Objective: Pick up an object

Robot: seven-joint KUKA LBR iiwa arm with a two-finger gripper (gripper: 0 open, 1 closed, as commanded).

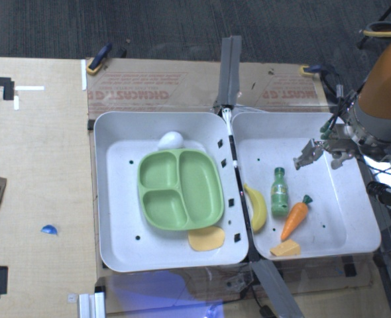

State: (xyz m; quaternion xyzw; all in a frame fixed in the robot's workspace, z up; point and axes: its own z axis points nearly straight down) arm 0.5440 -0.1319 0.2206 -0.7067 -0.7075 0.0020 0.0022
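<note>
In the right-hand white bin point(354, 237), the pickable things cluster toward its left and lower part: a small green plastic bottle point(279, 191) standing about upright mid-bin, an orange toy carrot with a green top point(295, 219) lying tilted just beside it, a curved yellow toy banana point(256, 208) resting against the wall that divides the bins, and a yellow cheese-like wedge point(285, 248) near the lower edge. No target is named, so any of these counts.

The gripper point(320, 152) hangs over the bin's upper right part, apart from all four things, nothing between its fingers. The two grey fingers look spread apart (a guess at this scale, but a gap seems visible). Probably parked there as a pre-grasp hover, since the arm comes in from that side.

The bottle is nearest and stands free, so I'd judge it the easiest grab; the banana against the wall leaves little finger room.

Left white bin point(109, 197): a green three-compartment plastic plate point(181, 189), a white egg-like ball point(171, 139) at its upper rim, a flat yellow-orange piece point(206, 238) partly under its lower edge.
</note>
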